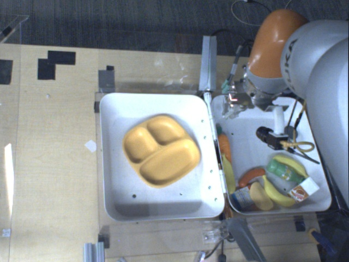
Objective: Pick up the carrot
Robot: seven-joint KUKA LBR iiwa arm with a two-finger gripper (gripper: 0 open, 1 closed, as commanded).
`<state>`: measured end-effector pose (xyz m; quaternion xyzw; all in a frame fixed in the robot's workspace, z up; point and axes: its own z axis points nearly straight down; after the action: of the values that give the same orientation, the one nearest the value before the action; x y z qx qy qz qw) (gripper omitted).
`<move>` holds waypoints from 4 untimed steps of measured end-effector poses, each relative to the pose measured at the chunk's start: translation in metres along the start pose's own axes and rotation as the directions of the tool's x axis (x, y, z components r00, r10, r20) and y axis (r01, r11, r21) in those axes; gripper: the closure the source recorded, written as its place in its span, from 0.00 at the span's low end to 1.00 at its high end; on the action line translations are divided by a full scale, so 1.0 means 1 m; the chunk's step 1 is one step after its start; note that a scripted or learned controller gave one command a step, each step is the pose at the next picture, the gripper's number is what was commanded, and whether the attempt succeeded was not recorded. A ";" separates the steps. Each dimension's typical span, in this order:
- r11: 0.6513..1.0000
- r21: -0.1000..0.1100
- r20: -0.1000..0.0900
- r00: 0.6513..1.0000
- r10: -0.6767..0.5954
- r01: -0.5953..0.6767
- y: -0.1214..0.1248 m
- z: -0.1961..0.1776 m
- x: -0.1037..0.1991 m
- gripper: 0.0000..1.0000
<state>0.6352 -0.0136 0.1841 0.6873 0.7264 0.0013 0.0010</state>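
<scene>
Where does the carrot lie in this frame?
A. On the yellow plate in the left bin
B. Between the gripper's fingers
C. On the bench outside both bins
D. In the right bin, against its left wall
D. The carrot lies in the right bin along its left wall, apart from the gripper above it, while the yellow plate sits in the left bin.
</scene>
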 end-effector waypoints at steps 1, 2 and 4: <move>0.981 0.001 0.001 0.981 0.195 -0.195 -0.006 -0.055 0.035 1.00; 0.888 0.003 0.002 0.888 0.460 -0.460 -0.063 -0.080 0.068 1.00; 0.457 0.003 0.005 0.457 0.890 -0.890 -0.038 0.002 0.058 1.00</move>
<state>0.5937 0.0426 0.1820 0.9652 0.2617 -0.0012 -0.0006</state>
